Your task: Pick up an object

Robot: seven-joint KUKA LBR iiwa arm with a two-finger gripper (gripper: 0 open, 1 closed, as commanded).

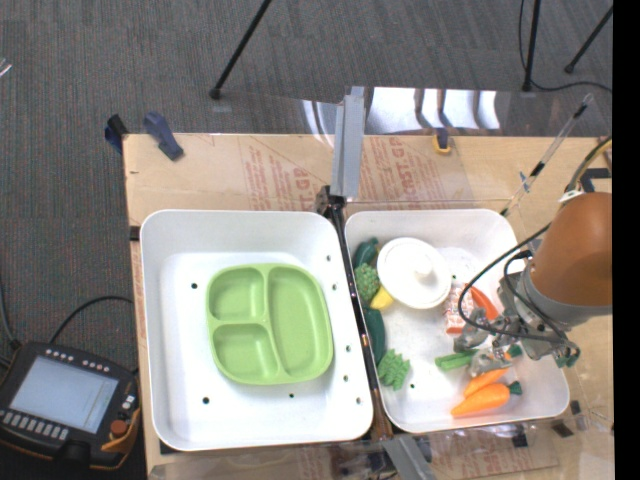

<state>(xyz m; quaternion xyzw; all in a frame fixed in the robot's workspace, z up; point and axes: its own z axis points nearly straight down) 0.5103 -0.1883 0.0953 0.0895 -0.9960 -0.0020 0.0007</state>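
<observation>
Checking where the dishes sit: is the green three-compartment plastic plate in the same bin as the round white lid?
No, the green three-compartment plastic plate lies in the left bin, while the round white lid lies in the right bin.

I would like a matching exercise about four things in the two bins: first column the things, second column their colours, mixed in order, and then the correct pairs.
Things:
1. divided plate in the left bin
2. round lid in the right bin
3. carrot near the right bin's front edge
4. broccoli piece

Colours:
A. orange
B. dark green
C. white
D. light green

Pairs: 1-D, 2-C, 3-A, 4-B
</observation>
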